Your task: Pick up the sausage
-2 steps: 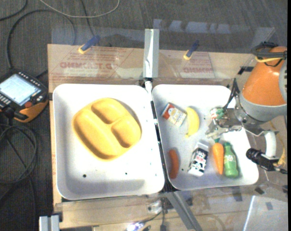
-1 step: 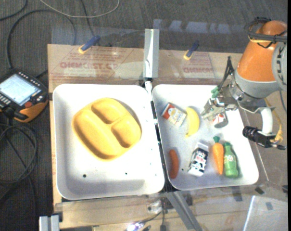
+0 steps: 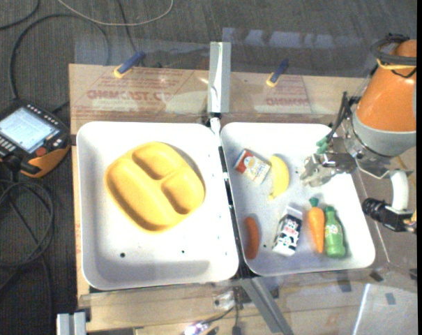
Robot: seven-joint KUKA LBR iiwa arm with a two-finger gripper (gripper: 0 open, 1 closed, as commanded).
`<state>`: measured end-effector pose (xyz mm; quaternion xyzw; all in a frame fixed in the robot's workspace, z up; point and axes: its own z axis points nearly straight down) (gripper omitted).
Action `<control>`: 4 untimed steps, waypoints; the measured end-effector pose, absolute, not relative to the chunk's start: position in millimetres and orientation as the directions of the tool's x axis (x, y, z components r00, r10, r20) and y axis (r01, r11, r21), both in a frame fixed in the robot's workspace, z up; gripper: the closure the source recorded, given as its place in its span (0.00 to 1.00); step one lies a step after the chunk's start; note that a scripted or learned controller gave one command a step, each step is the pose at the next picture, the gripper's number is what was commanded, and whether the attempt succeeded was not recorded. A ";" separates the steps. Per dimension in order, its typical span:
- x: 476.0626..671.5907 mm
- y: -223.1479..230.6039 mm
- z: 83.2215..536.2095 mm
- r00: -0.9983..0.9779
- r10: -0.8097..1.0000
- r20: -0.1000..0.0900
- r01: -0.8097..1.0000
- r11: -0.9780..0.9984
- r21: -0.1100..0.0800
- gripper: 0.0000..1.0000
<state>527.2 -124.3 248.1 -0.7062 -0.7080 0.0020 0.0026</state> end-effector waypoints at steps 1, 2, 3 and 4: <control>484.7 -121.4 242.4 0.151 0.989 0.001 0.989 -0.151 -0.007 1.00; 564.1 -104.0 294.9 0.194 0.981 -0.005 0.981 -0.194 -0.005 1.00; 489.6 -141.9 231.2 0.363 0.932 -0.005 0.932 -0.363 -0.006 1.00; 506.5 -109.9 286.5 0.283 0.959 -0.003 0.959 -0.283 -0.006 1.00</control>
